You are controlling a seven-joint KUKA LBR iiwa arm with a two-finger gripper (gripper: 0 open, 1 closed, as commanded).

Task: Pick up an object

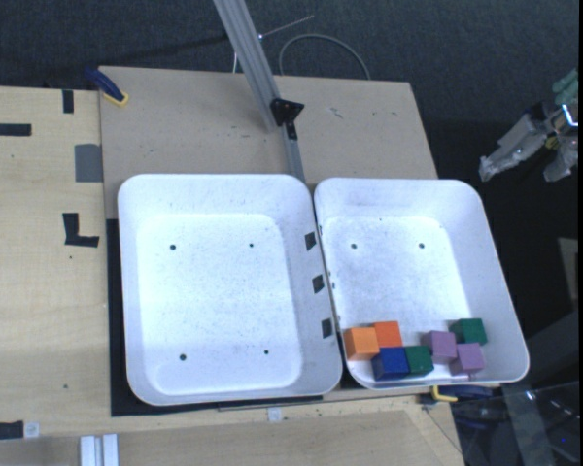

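Camera view: gripper (525,149) hangs at two o'clock, outside the bins, holding nothing; its opening I cannot tell. Blocks (413,348) crowd the right bin's (466,197) five o'clock corner, likely awkward to grasp.

Matt white plastic bins (214,194) (finely speckled) sit on a wood-look bench (175,115).

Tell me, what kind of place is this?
Probably a robot test lab. A robot's two-finger gripper hangs beside a wooden bench holding two shallow white plastic bins, and small coloured cubes sit bunched in the right bin's near corner, ready for picking.
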